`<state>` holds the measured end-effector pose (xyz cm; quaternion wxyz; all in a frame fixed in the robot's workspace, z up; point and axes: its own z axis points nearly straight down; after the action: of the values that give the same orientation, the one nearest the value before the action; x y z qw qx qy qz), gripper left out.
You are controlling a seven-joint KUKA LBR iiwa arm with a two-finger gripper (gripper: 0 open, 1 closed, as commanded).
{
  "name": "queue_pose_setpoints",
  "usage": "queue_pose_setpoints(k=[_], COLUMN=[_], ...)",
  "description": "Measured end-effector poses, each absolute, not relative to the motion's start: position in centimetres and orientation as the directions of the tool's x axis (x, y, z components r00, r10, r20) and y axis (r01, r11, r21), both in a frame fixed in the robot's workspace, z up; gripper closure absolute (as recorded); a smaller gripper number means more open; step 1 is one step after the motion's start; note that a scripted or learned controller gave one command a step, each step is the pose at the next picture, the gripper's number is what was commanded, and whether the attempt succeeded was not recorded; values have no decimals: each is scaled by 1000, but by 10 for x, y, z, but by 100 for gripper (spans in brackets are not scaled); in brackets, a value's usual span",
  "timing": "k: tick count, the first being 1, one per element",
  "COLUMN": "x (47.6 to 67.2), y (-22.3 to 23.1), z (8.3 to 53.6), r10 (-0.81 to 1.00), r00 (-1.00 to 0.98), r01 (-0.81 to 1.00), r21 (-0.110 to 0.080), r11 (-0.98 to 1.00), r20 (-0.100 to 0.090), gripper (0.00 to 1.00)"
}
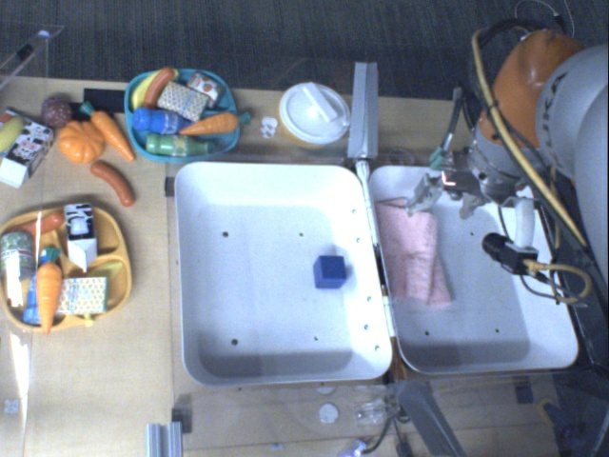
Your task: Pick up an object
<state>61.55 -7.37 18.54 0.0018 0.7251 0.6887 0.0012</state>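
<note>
Pink cloth (415,257), rolled or folded into a long bundle, lies along the left wall of the right bin (495,350), in the right half of the frame. Just above its upper end hangs the pincer (440,187), carried by the grey arm (561,112) with its orange band at the upper right corner. Whether the pincer is wide or narrow cannot be told from this slant; nothing can be seen between its tips. Black and yellow cables loop from the wrist down over the right bin's right side.

At the centre of the frame, the left bin (238,331) holds a small blue cube (330,270), sitting right of its middle and well apart from the cloth, with the two bin walls between them.

On the wooden counter (143,369) at the left edge rests a yellow tray (116,255) with toy food, including an orange carrot. In the upper left stands a blue bowl (228,139) heaped with more toy food, and beside it lie a small orange pumpkin (79,142) and a reddish sausage (113,183). A white round lid (315,112) sits above the left bin's upper right corner.
</note>
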Motion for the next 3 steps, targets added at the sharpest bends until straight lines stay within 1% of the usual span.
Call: queue_pose_setpoints(k=[1,2,3], x=[614,632,576], y=[-111,-85,-90], z=[95,91,91], r10=[1000,937,904], r00=[-16,-349,-427], r01=[1000,937,904], r21=[6,14,14], r11=[16,349,427], r20=[-1,-8,-7], gripper=[0,0,0])
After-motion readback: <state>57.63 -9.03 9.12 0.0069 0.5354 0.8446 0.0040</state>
